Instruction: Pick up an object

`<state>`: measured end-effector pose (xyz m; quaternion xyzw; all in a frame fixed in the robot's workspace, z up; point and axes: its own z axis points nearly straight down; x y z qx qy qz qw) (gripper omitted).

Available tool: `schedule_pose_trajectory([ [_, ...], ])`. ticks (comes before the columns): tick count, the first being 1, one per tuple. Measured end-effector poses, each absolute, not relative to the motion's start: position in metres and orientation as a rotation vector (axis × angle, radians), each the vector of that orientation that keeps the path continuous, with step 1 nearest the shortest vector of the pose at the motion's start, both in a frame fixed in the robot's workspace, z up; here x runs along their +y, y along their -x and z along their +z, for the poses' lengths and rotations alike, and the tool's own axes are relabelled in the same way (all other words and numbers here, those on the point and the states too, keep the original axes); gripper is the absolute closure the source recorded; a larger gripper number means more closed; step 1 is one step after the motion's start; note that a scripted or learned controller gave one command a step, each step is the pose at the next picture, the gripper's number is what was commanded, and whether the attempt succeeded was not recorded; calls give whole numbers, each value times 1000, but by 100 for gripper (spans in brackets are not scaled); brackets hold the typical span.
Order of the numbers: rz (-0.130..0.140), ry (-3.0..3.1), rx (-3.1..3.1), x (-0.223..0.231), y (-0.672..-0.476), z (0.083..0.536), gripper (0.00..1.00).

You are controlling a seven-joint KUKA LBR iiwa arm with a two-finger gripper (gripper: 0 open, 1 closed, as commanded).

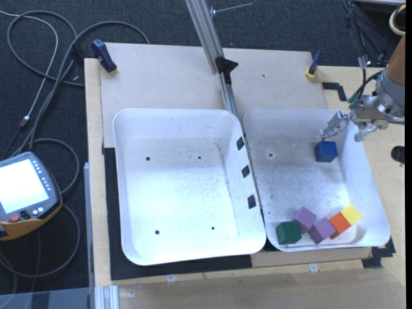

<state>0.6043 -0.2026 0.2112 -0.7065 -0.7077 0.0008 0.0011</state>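
Note:
A blue cube (326,151) lies in the right bin (283,172), near its far right side. My gripper (349,130) hangs just above and to the right of the cube, over the bin's right rim. Its two fingers stand apart, open, with nothing between them; the left fingertip (333,127) is close above the cube. Along the bin's near edge lie a green cube (288,232), two purple cubes (305,217) (320,230), an orange cube (339,224) and a yellow cube (351,214).
The left bin (180,179) sits beside the right one, with small black clips along the shared wall. A slanted metal rail (206,28) crosses the back of the bench. Cables and a teach pendant (22,192) lie on the floor at left.

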Motion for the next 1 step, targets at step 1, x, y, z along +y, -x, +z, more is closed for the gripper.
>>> schedule_pose_trajectory([
  [1, -6, 2215, -2230, -153, -613, 228, 0],
])
